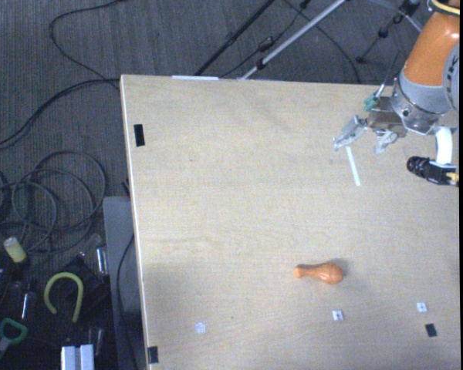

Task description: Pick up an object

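A small orange object [320, 272], bulb-shaped with a narrow neck pointing left, lies on the tan bench top [231, 206] toward the lower right. My gripper [363, 139] hangs at the upper right, well above and to the right of the orange object. Its two pale fingers [346, 137] are spread apart with nothing between them. A thin white stick [353, 168] lies on the surface just below the fingertips.
Small white and black markers [337, 314] dot the lower right of the surface, and black tape marks [139, 135] sit near its left edge. Cables and tools lie on the floor to the left [46, 199]. Tripod legs [309, 21] stand beyond the far edge.
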`<state>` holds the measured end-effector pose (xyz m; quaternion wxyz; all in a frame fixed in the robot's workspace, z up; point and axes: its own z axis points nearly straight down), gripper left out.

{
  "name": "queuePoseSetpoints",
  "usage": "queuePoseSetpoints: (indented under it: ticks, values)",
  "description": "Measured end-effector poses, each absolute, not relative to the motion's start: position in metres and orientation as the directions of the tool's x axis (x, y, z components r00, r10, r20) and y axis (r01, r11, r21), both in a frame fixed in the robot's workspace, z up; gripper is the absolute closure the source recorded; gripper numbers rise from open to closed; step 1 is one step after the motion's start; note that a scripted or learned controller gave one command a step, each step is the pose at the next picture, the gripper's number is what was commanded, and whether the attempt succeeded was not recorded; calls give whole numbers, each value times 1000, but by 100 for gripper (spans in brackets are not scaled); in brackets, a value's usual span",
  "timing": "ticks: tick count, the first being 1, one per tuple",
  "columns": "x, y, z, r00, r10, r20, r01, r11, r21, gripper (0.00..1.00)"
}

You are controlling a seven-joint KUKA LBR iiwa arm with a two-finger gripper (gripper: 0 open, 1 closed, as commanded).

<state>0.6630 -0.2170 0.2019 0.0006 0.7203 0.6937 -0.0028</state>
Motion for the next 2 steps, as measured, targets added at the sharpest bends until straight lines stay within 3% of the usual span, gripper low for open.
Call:
queuePoseSetpoints:
  ticks: [1, 2]
  values:
    - [669, -215, 84, -220, 976, -2, 976, 220, -2, 0]
    - [669, -214, 93, -222, 975, -5, 975, 222, -2, 100]
